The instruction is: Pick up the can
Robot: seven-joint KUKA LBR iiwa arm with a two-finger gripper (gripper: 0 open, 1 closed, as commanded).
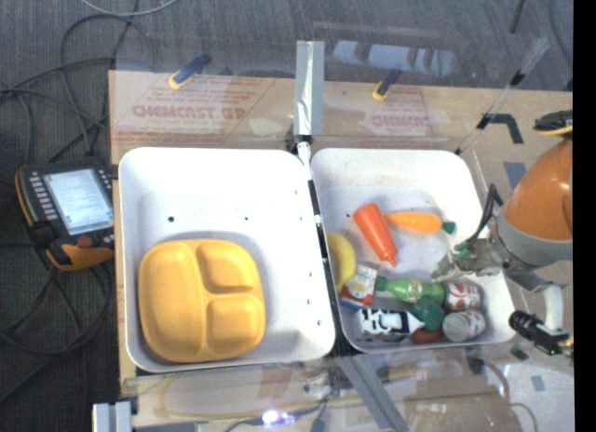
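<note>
You have two white bins on the bench; in the right bin [410,165] the can [463,310] lies at the near corner, not yet lifted. The gripper [463,261] hovers just above it; I cannot tell its opening. A green bottle [410,289] crowds alongside, with a carrot [415,222] farther back.

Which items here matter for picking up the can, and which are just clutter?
For the job: can, pincer, right bin.

Lying about: yellow divided tray, orange bottle, carrot, banana, green bottle, left bin.
</note>
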